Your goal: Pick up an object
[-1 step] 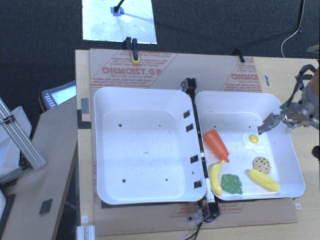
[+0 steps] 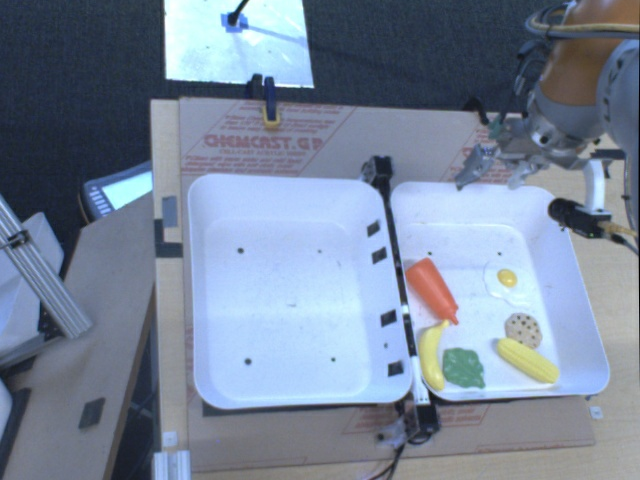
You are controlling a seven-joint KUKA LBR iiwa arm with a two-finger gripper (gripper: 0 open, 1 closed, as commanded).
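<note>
1. Above the far rim of the right bin (image 2: 575, 268), the tool (image 2: 497, 165) hangs with nothing between its fingers; how far apart they stand, I cannot tell.
2. Inside that bin lie a toy carrot (image 2: 432, 285), banana (image 2: 432, 356), green leaf (image 2: 463, 368), fried egg (image 2: 505, 279), cookie (image 2: 522, 329) and corn cob (image 2: 527, 360), all toward its near half.
3. Carrot, banana and leaf crowd together beside the bin's left wall, so a descent there may nudge a neighbour or strike the wall.
4. The flat egg and cookie would likely slip a pinch.
</note>
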